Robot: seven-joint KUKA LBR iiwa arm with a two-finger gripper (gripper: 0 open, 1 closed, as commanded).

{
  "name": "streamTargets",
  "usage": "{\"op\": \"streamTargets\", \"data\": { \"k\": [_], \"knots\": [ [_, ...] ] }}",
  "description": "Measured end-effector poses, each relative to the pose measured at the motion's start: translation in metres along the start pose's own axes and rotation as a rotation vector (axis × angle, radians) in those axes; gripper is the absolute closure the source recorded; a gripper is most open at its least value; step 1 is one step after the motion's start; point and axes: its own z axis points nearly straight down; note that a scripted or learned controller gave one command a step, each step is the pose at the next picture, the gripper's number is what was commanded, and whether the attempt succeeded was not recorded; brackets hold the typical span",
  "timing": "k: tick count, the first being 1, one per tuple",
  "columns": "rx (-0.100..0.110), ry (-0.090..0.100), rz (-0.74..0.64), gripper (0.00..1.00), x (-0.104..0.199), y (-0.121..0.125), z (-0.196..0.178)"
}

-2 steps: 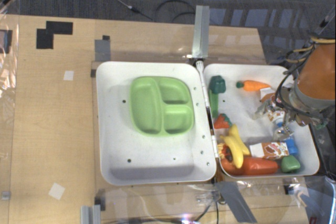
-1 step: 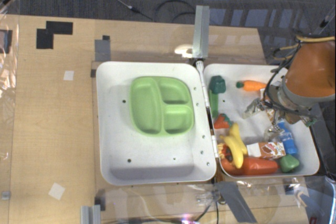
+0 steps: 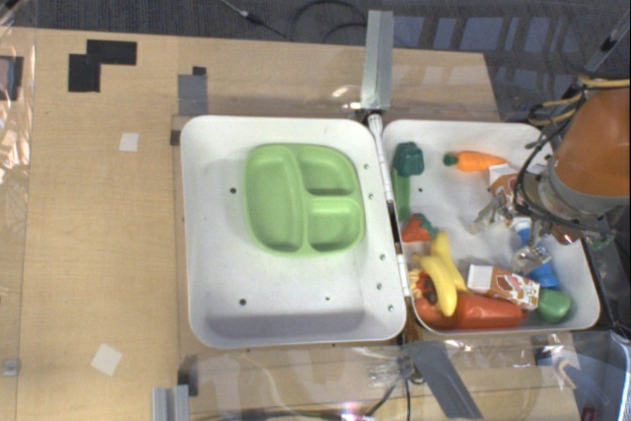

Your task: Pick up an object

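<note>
Over the right bin (image 3: 592, 309), the arm (image 3: 592, 158) reaches in from the right, its orange band above the wrist, and the claw (image 3: 515, 212) hangs low above the bin's upper right area; whether it is open or closed cannot be told. Beneath it lie the toys: an orange carrot (image 3: 476, 161) near the far wall, a dark green piece (image 3: 406, 160) at the left wall, a yellow banana (image 3: 444, 276) resting on a red piece (image 3: 473, 313), a small printed carton (image 3: 513, 289) beside it, and a green ball (image 3: 554, 307) in the near right corner. A green divided plate (image 3: 301, 198) sits in the left bin (image 3: 212, 242). Both bins rest on the counter (image 3: 89, 242).
</note>
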Motion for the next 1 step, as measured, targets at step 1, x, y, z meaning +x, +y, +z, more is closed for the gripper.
{"op": "streamTargets", "data": {
  "k": [1],
  "knots": [
    [0.002, 0.001, -0.062, 0.00, -0.0140, 0.0208, -0.0005]
  ]
}}
